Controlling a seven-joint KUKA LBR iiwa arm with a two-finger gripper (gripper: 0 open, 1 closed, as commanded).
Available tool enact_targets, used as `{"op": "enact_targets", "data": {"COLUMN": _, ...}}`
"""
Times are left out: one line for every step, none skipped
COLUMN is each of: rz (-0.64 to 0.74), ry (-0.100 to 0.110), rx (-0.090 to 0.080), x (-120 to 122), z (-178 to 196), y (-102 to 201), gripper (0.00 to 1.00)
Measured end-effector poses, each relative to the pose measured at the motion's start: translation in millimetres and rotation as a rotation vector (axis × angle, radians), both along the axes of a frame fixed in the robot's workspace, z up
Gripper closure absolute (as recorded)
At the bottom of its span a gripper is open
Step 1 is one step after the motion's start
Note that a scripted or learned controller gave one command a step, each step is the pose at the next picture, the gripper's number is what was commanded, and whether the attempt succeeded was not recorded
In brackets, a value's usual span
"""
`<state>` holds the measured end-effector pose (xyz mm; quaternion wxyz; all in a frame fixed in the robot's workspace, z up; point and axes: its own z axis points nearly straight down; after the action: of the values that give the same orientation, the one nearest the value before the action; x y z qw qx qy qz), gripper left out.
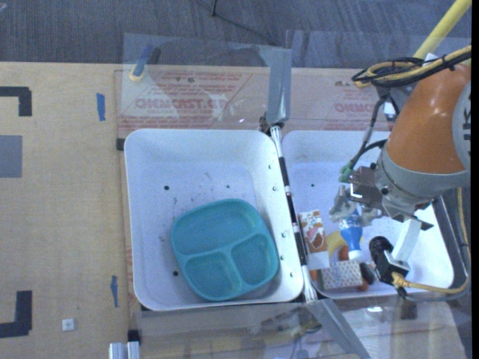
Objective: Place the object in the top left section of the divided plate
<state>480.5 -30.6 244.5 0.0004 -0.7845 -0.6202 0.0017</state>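
Observation:
A teal divided plate [223,248] lies in the left bin [150,163], toward its front. It has one large section at the back and two small ones at the front, and nothing lies in any of them. My gripper [350,209] hangs over the right bin [314,163], just above a small blue and white object [350,238]. The arm's body hides part of that bin. I cannot see whether anything is between the fingers.
In the right bin, a white card with orange shapes [311,230] lies against the left wall. A speckled flat block [340,276] and a small red-brown piece [365,273] lie at the front. A metal divider [288,200] separates the bins.

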Motion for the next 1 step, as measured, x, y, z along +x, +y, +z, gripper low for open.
{"op": "enact_targets", "data": {"rz": -0.036, "ry": 0.003, "rx": 0.001, "x": -1.3, "z": -58.3, "y": 62.3, "gripper": 1.0}}
